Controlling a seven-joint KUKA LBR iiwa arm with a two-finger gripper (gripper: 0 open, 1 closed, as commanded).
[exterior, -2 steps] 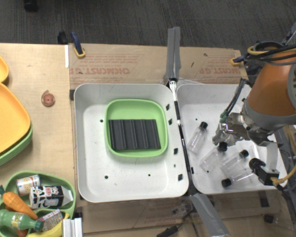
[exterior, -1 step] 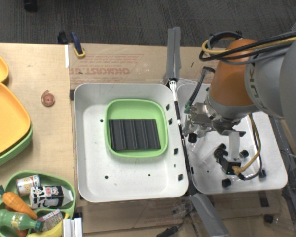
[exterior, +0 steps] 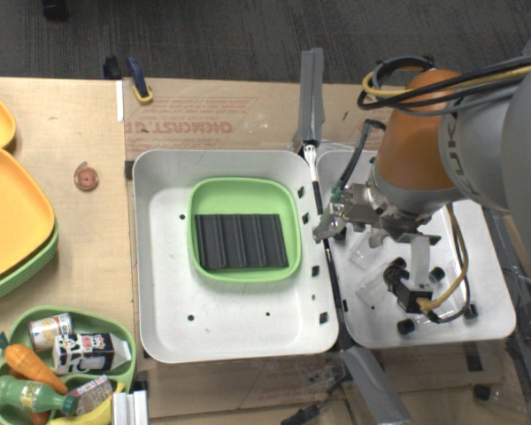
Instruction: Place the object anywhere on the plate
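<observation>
Two bins are sitting side by side on the surface (exterior: 80,255), the left bin (exterior: 159,264) meeting the right bin (exterior: 487,264) along one edge. A plate (exterior: 243,189) is lying in the left bin, toward its far half, and a ribbed slab (exterior: 242,242) is resting flat on it. The arm (exterior: 416,149) is hanging over the right bin. Left of the bins, stacked dishes (exterior: 13,211) are lying at the surface's edge. In front of them a bowl (exterior: 18,321) is holding a carrot (exterior: 31,366) and a bottle (exterior: 26,398).
</observation>
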